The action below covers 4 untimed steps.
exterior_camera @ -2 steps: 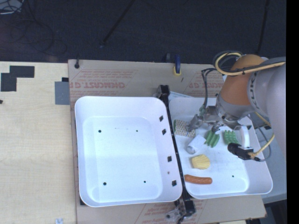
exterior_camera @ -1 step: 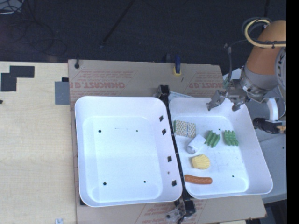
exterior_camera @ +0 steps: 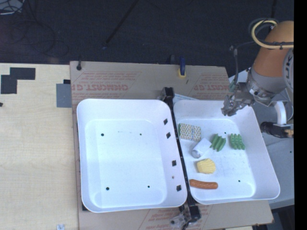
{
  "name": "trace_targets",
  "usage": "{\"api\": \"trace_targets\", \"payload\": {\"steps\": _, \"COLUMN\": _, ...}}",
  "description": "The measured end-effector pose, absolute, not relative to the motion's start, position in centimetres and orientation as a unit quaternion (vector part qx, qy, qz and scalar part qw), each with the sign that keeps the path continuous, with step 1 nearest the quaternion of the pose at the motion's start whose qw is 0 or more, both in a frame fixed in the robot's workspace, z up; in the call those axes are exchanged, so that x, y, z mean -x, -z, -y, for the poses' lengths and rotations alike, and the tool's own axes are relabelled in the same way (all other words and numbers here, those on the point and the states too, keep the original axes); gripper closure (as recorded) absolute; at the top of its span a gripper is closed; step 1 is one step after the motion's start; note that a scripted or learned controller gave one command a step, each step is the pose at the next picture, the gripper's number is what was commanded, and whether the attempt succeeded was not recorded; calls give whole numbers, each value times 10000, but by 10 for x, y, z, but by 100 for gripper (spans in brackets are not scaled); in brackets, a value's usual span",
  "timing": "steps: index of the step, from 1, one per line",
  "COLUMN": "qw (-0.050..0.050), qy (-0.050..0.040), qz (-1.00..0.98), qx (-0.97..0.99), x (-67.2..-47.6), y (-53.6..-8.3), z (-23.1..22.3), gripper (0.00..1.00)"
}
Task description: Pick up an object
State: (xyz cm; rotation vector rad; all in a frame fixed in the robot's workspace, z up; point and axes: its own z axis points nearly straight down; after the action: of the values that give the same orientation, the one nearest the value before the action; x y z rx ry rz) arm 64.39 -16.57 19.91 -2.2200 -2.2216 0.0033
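Observation:
The right bin [exterior_camera: 249, 186] holds several small objects: a checkered block [exterior_camera: 190, 131], a white-grey cylinder [exterior_camera: 201, 147], a yellow corn-like piece [exterior_camera: 206, 166], an orange sausage [exterior_camera: 203, 184], and two green vegetable pieces [exterior_camera: 218, 142] [exterior_camera: 236, 141]. My gripper [exterior_camera: 230, 108] hangs over the bin's back right edge, up and to the right of the green pieces. Nothing shows between its fingers. From this angle it is unclear how the fingers stand.
The left bin [exterior_camera: 91, 128] lies beside the right one, with a black clip strip [exterior_camera: 173, 147] along their shared edge. Both rest on a cardboard sheet [exterior_camera: 124, 83]. A blue-yellow clamp [exterior_camera: 182, 68] stands at the back. The arm's orange band [exterior_camera: 280, 35] is at the far right.

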Motion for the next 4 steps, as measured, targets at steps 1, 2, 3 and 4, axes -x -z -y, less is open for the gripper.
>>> {"api": "trace_targets", "payload": {"steps": 1, "qw": -26, "qy": 7, "qz": 7069, "qx": 7073, "x": -645, "y": -260, "z": 189, "gripper": 100}}
{"api": "trace_targets", "payload": {"steps": 2, "qw": -19, "qy": 3, "qz": 7063, "qx": 7079, "x": -585, "y": -331, "z": 215, "gripper": 100}}
{"api": "trace_targets", "payload": {"steps": 3, "qw": -20, "qy": 11, "qz": 7054, "qx": 7088, "x": -476, "y": -401, "z": 202, "gripper": 100}}
{"api": "trace_targets", "payload": {"steps": 4, "qw": 87, "qy": -35, "qz": 7081, "qx": 7060, "x": -474, "y": -253, "z": 151, "gripper": 100}}
